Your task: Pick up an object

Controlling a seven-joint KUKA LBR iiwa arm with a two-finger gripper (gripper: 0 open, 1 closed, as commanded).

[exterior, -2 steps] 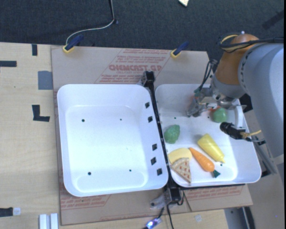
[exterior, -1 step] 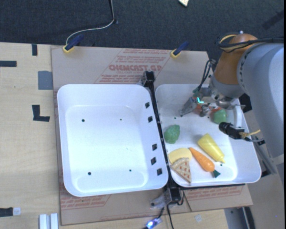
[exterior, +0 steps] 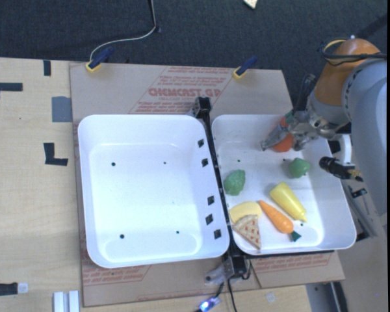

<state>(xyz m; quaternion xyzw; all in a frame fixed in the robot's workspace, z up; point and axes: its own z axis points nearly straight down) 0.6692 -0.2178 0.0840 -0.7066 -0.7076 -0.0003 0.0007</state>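
At the right bin's far edge: the gripper is low over a small orange-red piece.

The piece sits right at the fingertips, but whether they are spread, pinched or gripping it I cannot tell; the metal and the piece blur together. For a sound pick, I judge the tips should straddle the piece squarely and close before any lift, keeping off the bin wall. Nearby lie a green lump, a broccoli-like piece, corn, a carrot, a yellow wedge and a pizza slice, all apart from the claw.
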